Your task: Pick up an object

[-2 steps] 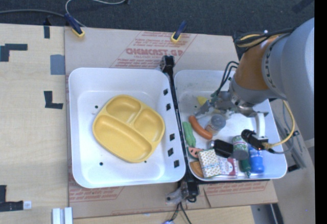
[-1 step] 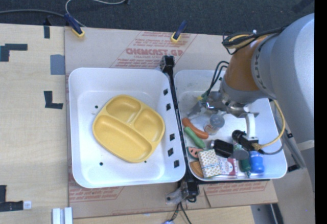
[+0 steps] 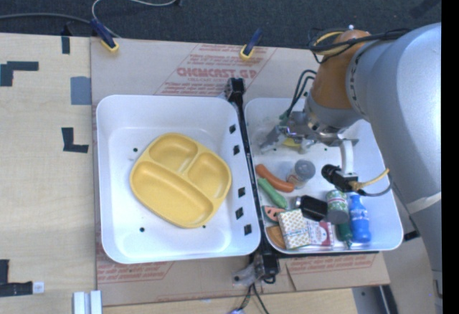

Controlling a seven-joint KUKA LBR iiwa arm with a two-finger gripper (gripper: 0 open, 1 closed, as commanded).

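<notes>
White plastic, two shallow bins side by side on cardboard. Left bin [image 3: 115, 162] carries a yellow divided plate [image 3: 181, 179] lying flat, tilted diagonally across the floor. Right bin [image 3: 384, 230] carries the clutter: an orange carrot-like piece [image 3: 275, 178], a green piece [image 3: 273, 196] just beside it, a grey round disc [image 3: 304, 170], a patterned packet [image 3: 303, 229] against the near wall, a green-and-white can [image 3: 338, 206] touching a blue bottle [image 3: 359, 223], a black piece [image 3: 313, 206] between packet and can.

Gripper [image 3: 281, 135] sits low in the far part of the right bin, near the divider, over bare floor (metal parts blur together; whether it is spread or closed cannot be told). Nothing visible between its tips.

Judgement: approach phase, no pick yet. Nearest candidates are the carrot piece and the disc, both just toward the near side. The next move likely calls for a short shift toward one of them, then descent and closing. The disc looks flat, likely hard to pinch; the carrot piece seems the easier target.
</notes>
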